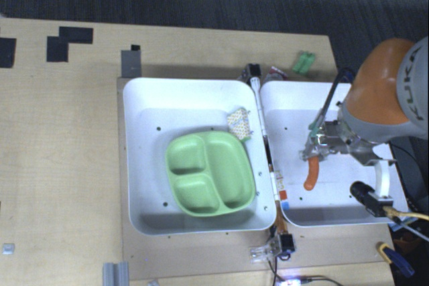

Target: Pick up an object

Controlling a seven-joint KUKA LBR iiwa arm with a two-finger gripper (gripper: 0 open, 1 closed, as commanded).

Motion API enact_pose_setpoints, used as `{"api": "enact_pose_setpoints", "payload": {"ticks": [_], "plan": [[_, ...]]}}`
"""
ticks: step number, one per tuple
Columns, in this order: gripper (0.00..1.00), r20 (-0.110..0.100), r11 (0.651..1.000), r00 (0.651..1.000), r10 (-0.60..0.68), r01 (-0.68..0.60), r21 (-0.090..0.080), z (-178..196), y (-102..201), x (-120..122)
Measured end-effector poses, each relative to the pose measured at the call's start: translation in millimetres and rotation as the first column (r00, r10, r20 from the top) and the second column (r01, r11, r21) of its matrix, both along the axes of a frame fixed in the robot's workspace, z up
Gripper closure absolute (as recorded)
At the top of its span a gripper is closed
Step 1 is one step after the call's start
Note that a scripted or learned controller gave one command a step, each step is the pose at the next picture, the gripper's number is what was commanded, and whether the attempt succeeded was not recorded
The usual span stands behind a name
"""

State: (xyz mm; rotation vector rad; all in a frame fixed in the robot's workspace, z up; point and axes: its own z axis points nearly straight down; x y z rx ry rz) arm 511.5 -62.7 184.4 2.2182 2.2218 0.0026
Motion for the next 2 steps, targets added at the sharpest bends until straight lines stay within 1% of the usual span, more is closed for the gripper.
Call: {"api": "enact_pose_setpoints", "payload": {"ticks": [1,2], "plan": [[1.00,0.000,1.000,1.000,0.000,0.000,-0.001,0,-24,-2],[1.00,0.001,1.000,1.000,0.004,-0.004,0.001,0,-12,67]]}}
